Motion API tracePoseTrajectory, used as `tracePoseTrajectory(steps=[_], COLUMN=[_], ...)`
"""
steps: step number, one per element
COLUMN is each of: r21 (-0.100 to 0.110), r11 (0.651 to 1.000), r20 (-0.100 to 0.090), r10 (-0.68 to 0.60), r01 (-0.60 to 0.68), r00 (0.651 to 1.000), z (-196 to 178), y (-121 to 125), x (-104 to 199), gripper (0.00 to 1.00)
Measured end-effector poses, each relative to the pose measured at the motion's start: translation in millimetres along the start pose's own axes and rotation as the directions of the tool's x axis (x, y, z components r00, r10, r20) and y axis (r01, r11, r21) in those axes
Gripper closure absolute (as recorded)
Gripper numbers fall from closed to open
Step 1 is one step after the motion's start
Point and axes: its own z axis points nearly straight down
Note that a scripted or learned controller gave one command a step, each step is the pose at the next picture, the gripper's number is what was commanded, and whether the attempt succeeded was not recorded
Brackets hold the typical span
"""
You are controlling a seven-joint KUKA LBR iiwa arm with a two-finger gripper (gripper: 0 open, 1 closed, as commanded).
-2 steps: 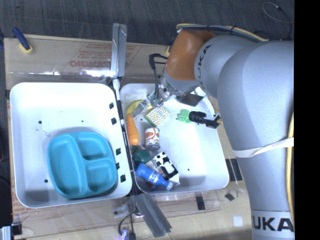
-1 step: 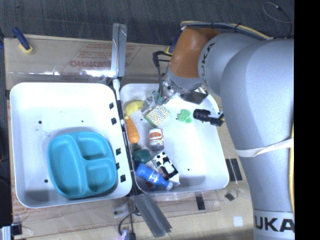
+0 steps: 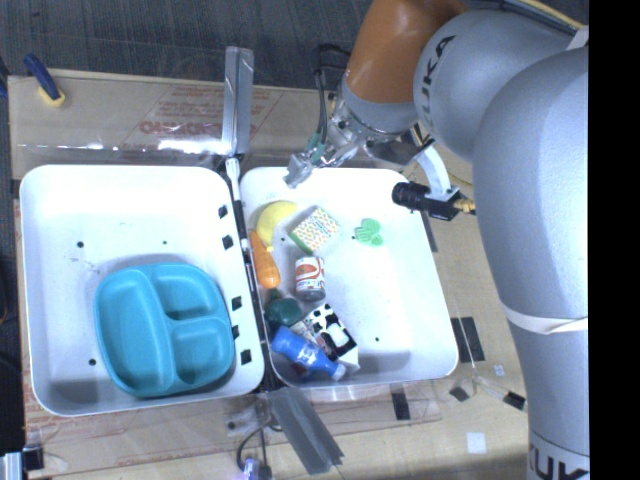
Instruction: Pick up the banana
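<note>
The gripper (image 3: pixel 303 168) hangs over the far rim of the right bin (image 3: pixel 420 298); its fingers are small and blurred here, so whether they are parted cannot be told, and nothing shows between them. The banana (image 3: pixel 274 216) lies just below it, near the bin's left wall, touching a patterned block (image 3: pixel 316 230), with a carrot (image 3: pixel 264 261) beside it.

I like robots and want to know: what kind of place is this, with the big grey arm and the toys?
Probably a robot lab bench for grasping practice. A grey arm reaches over two white bins, one holding a blue tray, the other small things like a banana and a carrot.
</note>
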Motion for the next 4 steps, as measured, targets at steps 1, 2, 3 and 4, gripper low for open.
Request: tracePoseTrajectory(steps=[1,2,3,4], r21=[0.001,0.002,-0.007,-0.001], r11=[1.0,1.0,1.0,0.999], r20=[-0.001,-0.002,0.004,0.0], r10=[0.0,0.001,-0.008,-0.054], r01=[0.0,-0.001,0.008,0.054], r00=[1.0,1.0,1.0,0.999], z=[0.6,23.2,119.2,126.5], y=[-0.2,-24.6,-61.0,-22.2], x=[0.1,-42.4,-36.3,-39.4], gripper=[0.0,0.0,0.0,0.0])
